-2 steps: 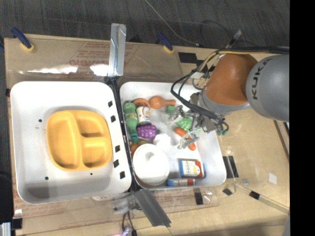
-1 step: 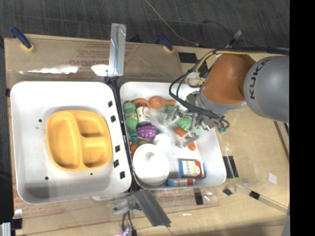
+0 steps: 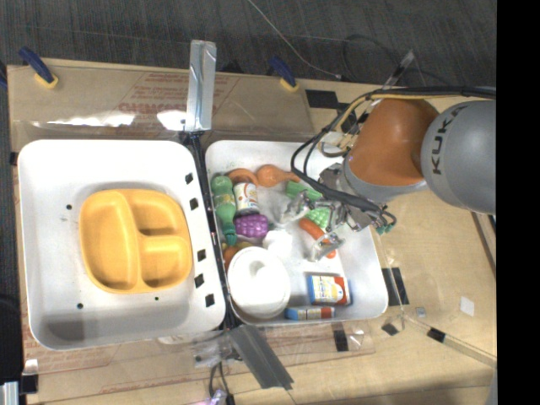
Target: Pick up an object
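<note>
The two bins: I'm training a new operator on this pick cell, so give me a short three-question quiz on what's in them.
1. True or false: the yellow divided tray lies in the left bin.
2. Which sits nearest the right bin's front edge?
A. purple grapes
B. white bowl
C. orange toy
3. Fill in: the gripper is over the ____ bin.

Key: 1 true; 2 B; 3 right.
</note>
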`<action>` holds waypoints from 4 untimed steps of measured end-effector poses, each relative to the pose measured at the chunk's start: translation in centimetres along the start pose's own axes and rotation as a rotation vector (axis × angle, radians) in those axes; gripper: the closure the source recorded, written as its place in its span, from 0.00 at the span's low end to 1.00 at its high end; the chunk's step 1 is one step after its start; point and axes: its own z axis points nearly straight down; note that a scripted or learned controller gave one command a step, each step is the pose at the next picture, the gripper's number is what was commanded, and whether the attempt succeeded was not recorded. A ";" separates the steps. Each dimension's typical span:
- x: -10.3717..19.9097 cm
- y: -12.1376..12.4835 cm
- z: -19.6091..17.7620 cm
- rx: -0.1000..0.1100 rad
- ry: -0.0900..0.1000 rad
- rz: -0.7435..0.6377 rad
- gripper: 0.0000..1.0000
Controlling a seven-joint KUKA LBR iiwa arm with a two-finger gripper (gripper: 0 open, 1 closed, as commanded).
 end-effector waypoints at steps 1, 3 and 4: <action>0.0 0.0 0.0 0.000 0.000 0.000 0.00; -0.9 -0.5 -0.1 0.005 -0.005 -0.176 0.00; 0.6 0.5 0.0 -0.001 0.000 -0.151 0.00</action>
